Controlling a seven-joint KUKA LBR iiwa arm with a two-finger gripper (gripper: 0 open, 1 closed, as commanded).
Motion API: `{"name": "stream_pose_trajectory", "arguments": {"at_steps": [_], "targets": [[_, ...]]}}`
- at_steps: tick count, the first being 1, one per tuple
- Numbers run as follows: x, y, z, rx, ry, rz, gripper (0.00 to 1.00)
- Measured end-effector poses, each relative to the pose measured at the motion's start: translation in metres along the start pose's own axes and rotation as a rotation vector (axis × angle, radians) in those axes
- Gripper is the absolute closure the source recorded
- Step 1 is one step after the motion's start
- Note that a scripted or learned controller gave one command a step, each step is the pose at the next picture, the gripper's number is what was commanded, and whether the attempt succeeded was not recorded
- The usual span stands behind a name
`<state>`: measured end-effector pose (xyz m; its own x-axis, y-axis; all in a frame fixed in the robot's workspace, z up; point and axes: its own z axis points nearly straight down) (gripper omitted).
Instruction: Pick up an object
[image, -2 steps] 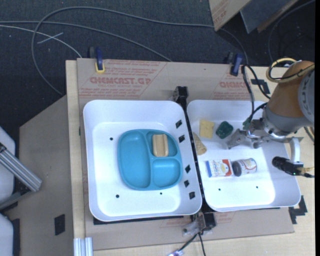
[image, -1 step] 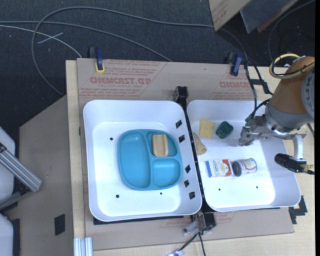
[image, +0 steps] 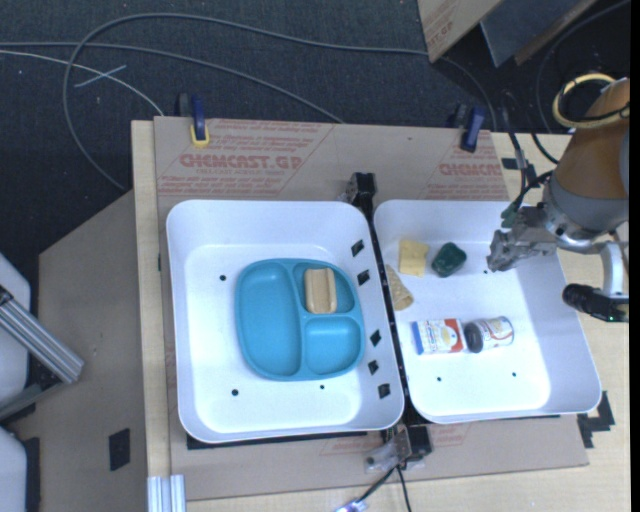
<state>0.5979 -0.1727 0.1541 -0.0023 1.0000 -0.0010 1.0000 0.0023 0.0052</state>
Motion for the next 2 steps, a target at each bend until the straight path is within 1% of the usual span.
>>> {"name": "stream_pose_trajectory", "arguments": {"at_steps": [1, 2], "targets": [[0.0026, 0.0117, -0.0550, -0.001, 0.000, 0.001, 1.00], [0.0027, 0.0124, -0.0646, 0.003, 0.001, 0.001, 1.00]]}}
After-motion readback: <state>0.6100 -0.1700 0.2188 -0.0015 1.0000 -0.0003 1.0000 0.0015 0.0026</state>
